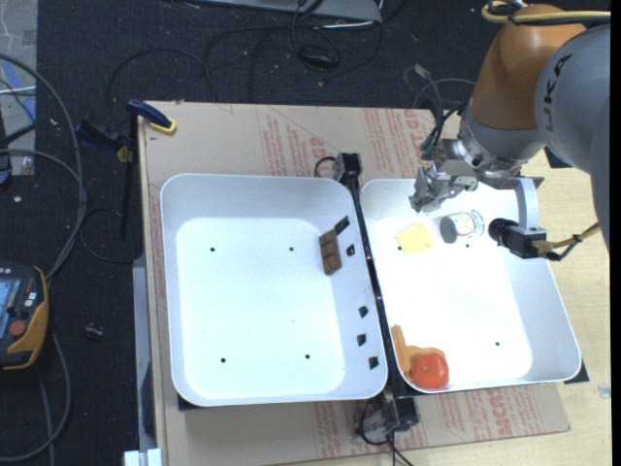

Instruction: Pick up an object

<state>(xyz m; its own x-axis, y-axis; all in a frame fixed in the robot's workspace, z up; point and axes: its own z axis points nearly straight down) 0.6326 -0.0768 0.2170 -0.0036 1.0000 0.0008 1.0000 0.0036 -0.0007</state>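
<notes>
A: Grey and orange arm [543, 66], entering from the right; gripper [432, 190] over the far edge of the right bin [543, 289]. Open or closed?

B: Impossible to tell; nothing seen held.

A: Objects?

B: Yellow square [415, 238] just below the gripper, small jar [462, 226] beside it; orange-red toy [425, 365] at the near left corner. Brown block [331, 252] against the left bin's [194, 212] right wall.

Arm [553, 56] cut off by right and top edges. Claw [428, 194] tips too small to resolve. Handheld unit [19, 316] on floor cropped at left edge. Small jar [462, 225] label unreadable.
</notes>
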